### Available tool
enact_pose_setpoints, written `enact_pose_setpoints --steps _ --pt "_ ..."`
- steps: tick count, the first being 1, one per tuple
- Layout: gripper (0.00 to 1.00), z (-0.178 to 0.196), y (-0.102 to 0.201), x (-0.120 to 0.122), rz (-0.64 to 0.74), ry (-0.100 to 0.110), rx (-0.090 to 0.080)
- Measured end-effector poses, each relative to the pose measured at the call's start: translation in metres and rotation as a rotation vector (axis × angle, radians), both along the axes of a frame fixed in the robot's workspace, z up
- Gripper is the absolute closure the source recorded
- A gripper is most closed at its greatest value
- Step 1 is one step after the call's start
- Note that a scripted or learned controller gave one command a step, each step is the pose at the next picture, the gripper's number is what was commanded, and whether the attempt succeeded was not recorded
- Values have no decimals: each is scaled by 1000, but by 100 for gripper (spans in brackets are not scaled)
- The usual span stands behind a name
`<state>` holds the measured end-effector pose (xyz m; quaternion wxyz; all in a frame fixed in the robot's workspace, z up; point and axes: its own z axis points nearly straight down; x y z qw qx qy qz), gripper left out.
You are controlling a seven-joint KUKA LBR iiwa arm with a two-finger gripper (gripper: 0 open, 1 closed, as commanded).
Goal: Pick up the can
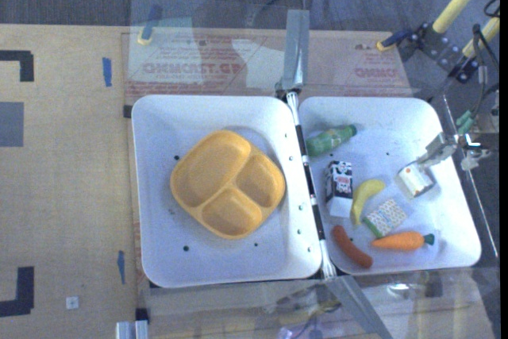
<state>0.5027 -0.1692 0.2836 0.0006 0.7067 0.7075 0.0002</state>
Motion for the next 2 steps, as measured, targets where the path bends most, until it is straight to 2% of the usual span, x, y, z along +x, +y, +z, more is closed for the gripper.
enact_pose_setpoints --steps 1,2 --pt "0 -97 -5 50 -60 1 1" --pt "0 -78 20 81 -217 0 0"
